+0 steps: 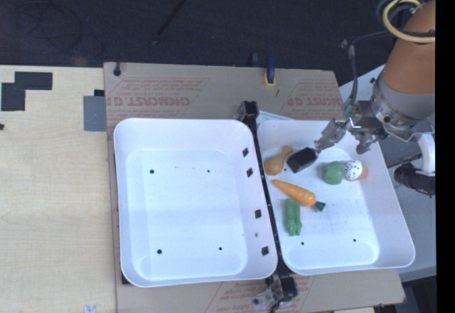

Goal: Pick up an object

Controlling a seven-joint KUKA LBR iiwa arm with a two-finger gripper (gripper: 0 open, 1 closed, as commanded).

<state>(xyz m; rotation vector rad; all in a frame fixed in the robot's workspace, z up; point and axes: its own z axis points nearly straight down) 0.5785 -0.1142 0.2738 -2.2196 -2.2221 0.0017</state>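
Observation:
The right bin (384, 247) holds several small things. A tan gourd-shaped toy (277, 160) lies by the divider, with a black block (301, 158) just right of it. A green ball (332, 173) touches a white speckled ball with a red patch (352, 171). An orange carrot (295, 192) lies slantwise at the middle, and a green pod-shaped piece (293, 218) sits below it. My gripper (343, 144) hangs over the bin's far right part, just above the two balls. Its fingers are spread open with nothing between them.
The left bin (135, 162) sits beside the right one, with a black clip strip (259, 191) along the shared edge. Brown cardboard (185, 91) lies under both bins. The arm and its cables (409, 70) rise at the right.

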